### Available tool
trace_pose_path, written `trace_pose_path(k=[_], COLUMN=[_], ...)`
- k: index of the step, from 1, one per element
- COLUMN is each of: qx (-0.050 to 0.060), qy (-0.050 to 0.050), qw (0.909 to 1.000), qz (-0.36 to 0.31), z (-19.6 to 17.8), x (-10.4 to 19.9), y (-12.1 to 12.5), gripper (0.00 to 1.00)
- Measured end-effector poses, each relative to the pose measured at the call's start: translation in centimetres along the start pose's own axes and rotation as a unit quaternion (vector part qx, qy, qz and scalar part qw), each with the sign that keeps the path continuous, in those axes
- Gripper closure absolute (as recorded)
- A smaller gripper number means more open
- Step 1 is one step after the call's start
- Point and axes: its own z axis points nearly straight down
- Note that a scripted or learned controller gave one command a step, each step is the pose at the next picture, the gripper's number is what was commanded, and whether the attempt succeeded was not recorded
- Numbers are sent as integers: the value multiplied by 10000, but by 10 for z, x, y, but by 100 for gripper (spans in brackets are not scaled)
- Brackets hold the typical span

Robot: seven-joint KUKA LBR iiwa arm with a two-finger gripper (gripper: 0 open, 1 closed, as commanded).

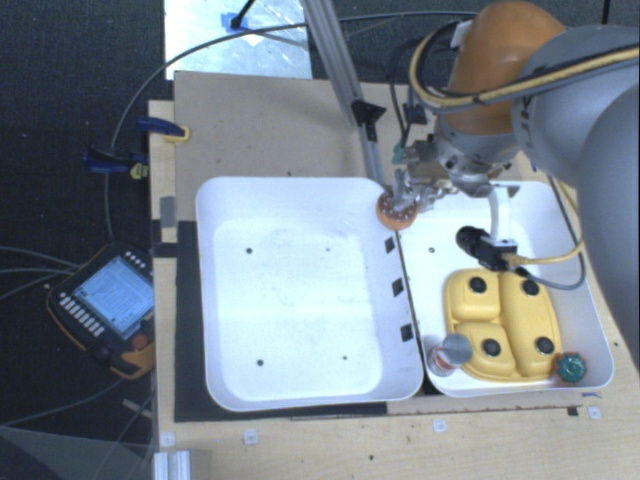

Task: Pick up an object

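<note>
Right bin [585,308]: small round orange-brown object [396,212].

Two white bins [290,388]; one yellow block [500,328], one green knob [571,368], one brown disc [396,211].

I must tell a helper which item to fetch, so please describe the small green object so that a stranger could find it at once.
Look at the right white bin, where the big yellow block toy lies. Follow that toy to the bin's near right corner: the small green object sits there, just beside the toy's edge. It is the one dark green, round piece; the small piece at the toy's other near corner is grey.
</note>
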Motion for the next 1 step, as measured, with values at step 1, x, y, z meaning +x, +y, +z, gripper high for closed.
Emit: trace_pose_path(k=[1], qx=[10], qy=[4], qw=[10000], qz=[1], z=[-9], x=[45], y=[-19], gripper=[100])
